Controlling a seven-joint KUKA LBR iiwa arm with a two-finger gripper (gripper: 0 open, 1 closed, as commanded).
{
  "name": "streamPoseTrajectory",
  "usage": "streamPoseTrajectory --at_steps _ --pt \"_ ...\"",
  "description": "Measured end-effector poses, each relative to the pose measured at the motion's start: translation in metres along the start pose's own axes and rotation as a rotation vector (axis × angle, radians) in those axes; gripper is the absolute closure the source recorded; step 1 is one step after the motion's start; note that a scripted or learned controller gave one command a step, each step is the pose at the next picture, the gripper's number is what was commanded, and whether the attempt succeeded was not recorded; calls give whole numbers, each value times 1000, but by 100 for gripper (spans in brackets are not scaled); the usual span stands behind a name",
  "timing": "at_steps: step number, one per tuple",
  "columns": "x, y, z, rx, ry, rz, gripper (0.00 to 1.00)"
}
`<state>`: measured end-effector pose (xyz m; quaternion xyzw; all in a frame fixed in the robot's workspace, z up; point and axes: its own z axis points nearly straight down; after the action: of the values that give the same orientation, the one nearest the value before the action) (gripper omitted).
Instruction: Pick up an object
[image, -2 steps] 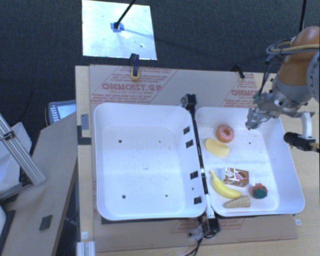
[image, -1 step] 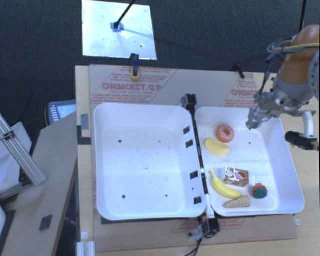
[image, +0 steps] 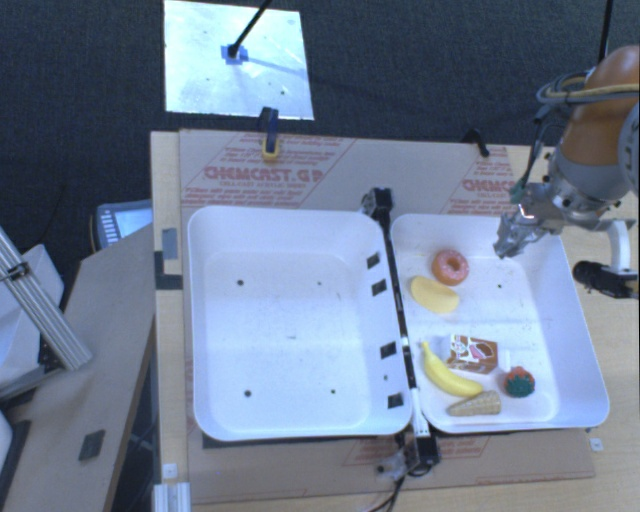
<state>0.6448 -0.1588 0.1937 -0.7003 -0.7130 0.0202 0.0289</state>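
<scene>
We take the donut (image: 450, 266) as the likeliest pick: a small pink-orange ring lying flat in the right bin (image: 570, 330), just below and camera-left of the gripper (image: 512, 243), nearest of all the pieces to it. It looks like toy food, so we judge it light and fairly stiff, with a smooth, possibly slick skin. Best hold, we think, is across the outer ring.

Gripper hangs above the bin's far corner, nothing between the fingertips that we can see; whether they stand apart or together we cannot tell at this size.

Just beyond the donut from the gripper, nearly touching it, lies a pale yellow lemon-like piece (image: 434, 294), rounded and likely to roll. Farther off toward the near rim: a banana (image: 447, 373), curved and smooth; a small printed carton (image: 472, 353) touching it, boxy, easy flat sides; a tan wedge (image: 475, 404) at the rim; a red-and-green berry (image: 518, 381), small and bumpy.

Surface: shallow white plastic, smooth, so things may slide if nudged. The left bin (image: 290, 330) sits well away across the black divider clips (image: 385, 300). Both bins rest on a cardboard sheet (image: 330, 170) over a wooden bench (image: 120, 300); dark cloth (image: 80, 80) behind, with a shiny square panel (image: 238, 60) on it.
</scene>
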Motion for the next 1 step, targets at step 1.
streamPoseTrajectory --at_steps 1 --pt "0 -1 -5 6 1 -2 100"
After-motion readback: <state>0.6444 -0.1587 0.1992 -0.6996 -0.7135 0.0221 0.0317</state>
